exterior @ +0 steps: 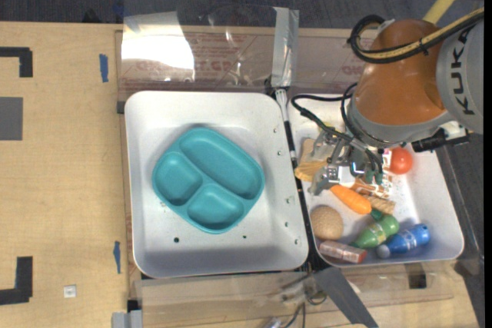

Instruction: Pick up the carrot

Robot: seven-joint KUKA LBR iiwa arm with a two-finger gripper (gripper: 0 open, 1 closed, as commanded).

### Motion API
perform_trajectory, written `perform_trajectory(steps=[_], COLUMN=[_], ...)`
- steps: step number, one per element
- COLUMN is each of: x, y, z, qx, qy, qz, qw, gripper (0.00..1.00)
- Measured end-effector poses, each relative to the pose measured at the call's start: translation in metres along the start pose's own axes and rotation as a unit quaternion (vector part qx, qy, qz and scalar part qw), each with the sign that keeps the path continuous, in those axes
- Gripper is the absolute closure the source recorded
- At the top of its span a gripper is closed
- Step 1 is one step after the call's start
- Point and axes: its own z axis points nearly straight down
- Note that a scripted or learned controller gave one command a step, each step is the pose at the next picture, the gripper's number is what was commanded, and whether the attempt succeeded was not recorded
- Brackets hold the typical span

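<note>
My gripper (347, 167) hangs low over the right bin (444, 242), reaching in from the right with the orange band of my arm (400, 77) bulking above it and black cables looping around the wrist. The metal and wiring at the tip are a cluttered tangle from this angle, so I cannot tell how my tool is set, and I see nothing that is clearly gripped in it. The carrot (352, 200) lies in that same bin, just below and slightly right of my tip, slanting down to the right; whether I am touching it I cannot tell. Around it sit a tan, rounded potato-like piece (326, 223) to its lower left, a green item (378, 231) and a blue item (407, 240) to its lower right, a reddish-brown bar (340, 250) along the near wall, and a red and white ball (399, 160) to the upper right. The left bin (154, 250) carries a teal divided plate (207, 177), well apart from me.
</note>
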Motion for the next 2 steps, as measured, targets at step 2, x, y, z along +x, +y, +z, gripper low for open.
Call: perform_trajectory(steps=[2], x=[0.061], y=[0.012], z=[-0.008], qx=[0.000], qy=[0.001], qz=[-0.118], qw=[0.9930], gripper=[1.00])
